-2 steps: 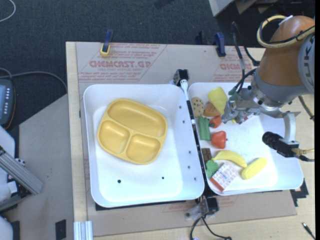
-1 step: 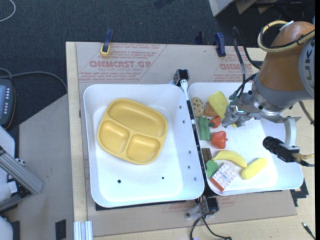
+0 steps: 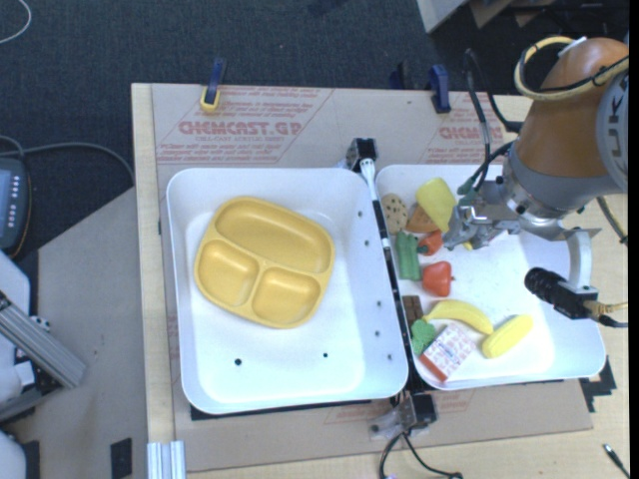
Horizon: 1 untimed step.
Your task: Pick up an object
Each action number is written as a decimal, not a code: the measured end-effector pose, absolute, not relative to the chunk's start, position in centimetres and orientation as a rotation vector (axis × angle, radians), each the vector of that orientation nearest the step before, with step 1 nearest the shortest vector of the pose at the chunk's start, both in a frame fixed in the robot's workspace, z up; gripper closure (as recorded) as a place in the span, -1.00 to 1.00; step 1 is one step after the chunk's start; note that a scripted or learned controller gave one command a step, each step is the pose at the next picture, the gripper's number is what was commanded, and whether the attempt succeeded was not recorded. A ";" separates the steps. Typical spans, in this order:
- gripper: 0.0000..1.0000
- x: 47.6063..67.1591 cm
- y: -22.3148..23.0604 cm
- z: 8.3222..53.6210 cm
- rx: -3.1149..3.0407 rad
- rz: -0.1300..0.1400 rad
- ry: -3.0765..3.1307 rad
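The gripper (image 3: 467,230), its opening impossible to tell, hovers in the right bin (image 3: 559,362) at 3 o'clock of the red pepper (image 3: 436,277)'s neighbours, so I judge it is in the approach step and must next descend on one object.

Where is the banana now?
The banana lies in the right bin, toward its near edge, between the red tomato above it and the small carton below, left of the lemon.

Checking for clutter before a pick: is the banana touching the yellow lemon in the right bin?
Apart. The camera view shows a thin strip of white bin floor between the banana and the lemon; they lie close, side by side.
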<state>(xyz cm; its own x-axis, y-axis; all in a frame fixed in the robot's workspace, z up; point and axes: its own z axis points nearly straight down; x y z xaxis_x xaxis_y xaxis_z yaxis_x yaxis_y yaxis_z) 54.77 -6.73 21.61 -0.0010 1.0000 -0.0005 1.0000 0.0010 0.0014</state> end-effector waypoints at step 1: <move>1.00 53.9 -6.8 21.5 2.223 -0.002 2.222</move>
